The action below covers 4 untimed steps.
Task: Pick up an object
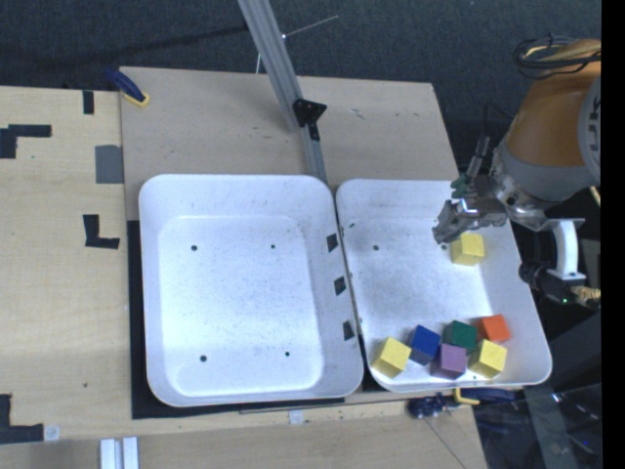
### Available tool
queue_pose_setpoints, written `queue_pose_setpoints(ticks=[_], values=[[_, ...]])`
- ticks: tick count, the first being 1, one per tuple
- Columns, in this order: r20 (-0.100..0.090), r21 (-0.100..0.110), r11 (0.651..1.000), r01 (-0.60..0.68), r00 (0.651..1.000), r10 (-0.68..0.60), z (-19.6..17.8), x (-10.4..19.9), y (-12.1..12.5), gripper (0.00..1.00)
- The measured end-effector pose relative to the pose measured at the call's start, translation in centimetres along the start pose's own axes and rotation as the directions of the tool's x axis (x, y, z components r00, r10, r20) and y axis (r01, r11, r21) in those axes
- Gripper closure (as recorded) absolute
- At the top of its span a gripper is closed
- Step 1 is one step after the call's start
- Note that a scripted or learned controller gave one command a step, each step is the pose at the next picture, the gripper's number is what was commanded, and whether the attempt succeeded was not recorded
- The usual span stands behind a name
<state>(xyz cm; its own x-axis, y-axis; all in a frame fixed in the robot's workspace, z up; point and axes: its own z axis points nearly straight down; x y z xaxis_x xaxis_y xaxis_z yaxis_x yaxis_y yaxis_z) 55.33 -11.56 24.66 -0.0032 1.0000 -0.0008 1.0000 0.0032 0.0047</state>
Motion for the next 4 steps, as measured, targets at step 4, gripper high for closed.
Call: queue_pose_setpoints(ticks=[4], values=[[-0.003,0.007,1.0,0.004,1.0,-0.004,0.3,20.4,-0.1,1.0]])
